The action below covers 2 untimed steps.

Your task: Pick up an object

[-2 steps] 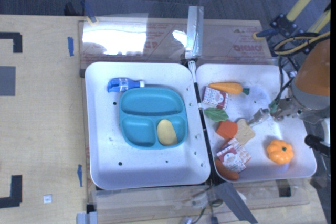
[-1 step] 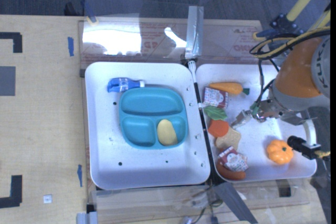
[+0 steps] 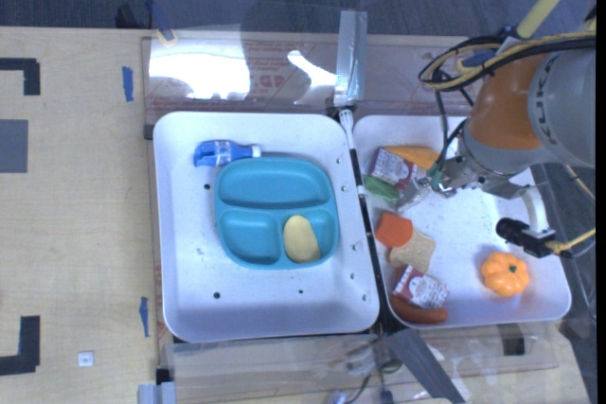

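**Arm:** Over the right bin (image 3: 559,298), my tool (image 3: 437,181) sits low at the far-left cluster: a crinkly packet (image 3: 388,166), an orange wedge (image 3: 412,153) behind it, something green (image 3: 382,188) underneath. Wrist blocks the tips, so I cannot tell if it's apart, together or on anything.

**Op:** Target?

**Arm:** The packet, judging by where I am. It lies near the divider wall, touching the green piece, just beside the tool.

**Op:** How will it handle?

**Arm:** My guess is light, soft and crumply. Glossy film, so likely slippery. It should deform rather than resist. I'd pinch across a narrow edge or a raised fold, not the flat face.

**Op:** Risks?

**Arm:** Neighbours are touching it, so I might drag the green piece or the wedge along. The wall close on the left limits approach.

**Op:** Alternatives?

**Arm:** The small pumpkin (image 3: 506,273) sits alone near the right side, well apart from the rest. Looks rigid and rounded; a grip across the middle should do, but the curve could squirt out. The red piece (image 3: 393,228) and tan slice (image 3: 413,251) mid-bin touch each other.

**Op:** Left bin?

**Arm:** Blue tray (image 3: 275,194) with a yellow lump (image 3: 301,238) in one compartment. Not near me.
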Available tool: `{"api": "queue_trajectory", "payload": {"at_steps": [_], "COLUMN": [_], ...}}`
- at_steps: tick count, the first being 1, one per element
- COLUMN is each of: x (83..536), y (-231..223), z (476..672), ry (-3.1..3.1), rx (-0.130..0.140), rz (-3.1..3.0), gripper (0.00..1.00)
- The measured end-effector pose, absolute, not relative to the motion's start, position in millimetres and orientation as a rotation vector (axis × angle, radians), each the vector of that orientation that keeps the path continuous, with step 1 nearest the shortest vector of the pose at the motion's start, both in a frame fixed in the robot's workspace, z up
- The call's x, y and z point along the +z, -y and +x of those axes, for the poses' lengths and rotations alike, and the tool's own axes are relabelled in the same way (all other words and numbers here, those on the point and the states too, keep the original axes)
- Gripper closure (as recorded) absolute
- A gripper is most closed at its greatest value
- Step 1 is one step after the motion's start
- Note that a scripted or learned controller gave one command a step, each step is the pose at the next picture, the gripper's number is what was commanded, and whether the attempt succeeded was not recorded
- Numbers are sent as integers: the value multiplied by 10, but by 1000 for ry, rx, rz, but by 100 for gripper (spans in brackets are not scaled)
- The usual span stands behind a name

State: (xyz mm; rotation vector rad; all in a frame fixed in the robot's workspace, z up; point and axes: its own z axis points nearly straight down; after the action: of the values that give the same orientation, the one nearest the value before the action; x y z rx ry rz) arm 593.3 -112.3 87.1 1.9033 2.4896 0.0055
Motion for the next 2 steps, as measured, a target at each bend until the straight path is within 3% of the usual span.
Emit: {"api": "queue_trajectory", "payload": {"at_steps": [1,2], "x": [827,814], "y": [1120,1216], "z": [6493,6518], "ry": [-2538,-2672], "rx": [-52,-54], "rz": [1939,1766], "gripper": [0,0]}}
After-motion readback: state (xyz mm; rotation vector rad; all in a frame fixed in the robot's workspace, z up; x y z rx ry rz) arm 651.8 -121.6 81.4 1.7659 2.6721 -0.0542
